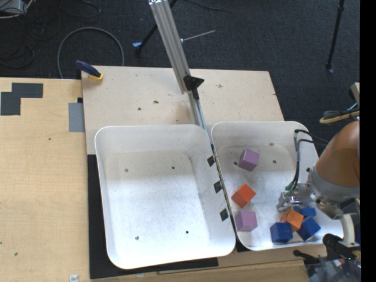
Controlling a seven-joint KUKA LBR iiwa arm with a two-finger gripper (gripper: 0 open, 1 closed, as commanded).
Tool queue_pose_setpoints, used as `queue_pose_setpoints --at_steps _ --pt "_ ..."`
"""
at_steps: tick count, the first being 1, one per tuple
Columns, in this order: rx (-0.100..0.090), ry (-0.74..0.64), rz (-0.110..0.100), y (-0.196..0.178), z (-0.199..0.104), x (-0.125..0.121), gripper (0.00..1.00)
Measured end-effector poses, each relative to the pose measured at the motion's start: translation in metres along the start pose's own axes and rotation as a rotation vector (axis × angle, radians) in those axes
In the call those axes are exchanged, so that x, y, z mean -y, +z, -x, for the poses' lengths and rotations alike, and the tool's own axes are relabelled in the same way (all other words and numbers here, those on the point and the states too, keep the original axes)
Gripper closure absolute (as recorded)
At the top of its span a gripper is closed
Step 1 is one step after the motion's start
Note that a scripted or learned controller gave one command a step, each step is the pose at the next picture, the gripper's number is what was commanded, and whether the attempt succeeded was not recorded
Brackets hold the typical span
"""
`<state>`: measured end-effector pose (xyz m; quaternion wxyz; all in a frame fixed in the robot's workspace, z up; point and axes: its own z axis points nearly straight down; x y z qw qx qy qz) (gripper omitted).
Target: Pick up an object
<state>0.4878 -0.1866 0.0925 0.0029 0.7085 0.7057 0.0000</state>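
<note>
The right bin (276,133) holds several small cubes. A purple cube (249,159) lies near its middle, an orange cube (243,195) below it, and a second purple cube (246,220) near the front left. At the front right, two blue cubes (282,232) and an orange cube (294,219) cluster together. My gripper (295,203) hangs low over that cluster, just above the orange cube and a third blue cube (306,211) partly hidden by the wrist. Nothing is visibly held.
The left bin (117,140) sits beside the right one, with a divider rail (216,181) between them. A slanted aluminium post (173,43) rises behind the bins. A cable (299,151) runs along the right bin's far right wall.
</note>
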Motion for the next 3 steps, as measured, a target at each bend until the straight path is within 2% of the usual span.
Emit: queue_pose_setpoints --at_steps 1,2,3 --pt "-0.008 -0.001 -0.003 0.0 -0.004 0.0 0.0" --pt "-0.004 -0.007 -0.001 0.001 -0.003 -0.068 0.0" --pt "-0.006 -0.009 -0.002 0.002 -0.047 -0.129 0.0"
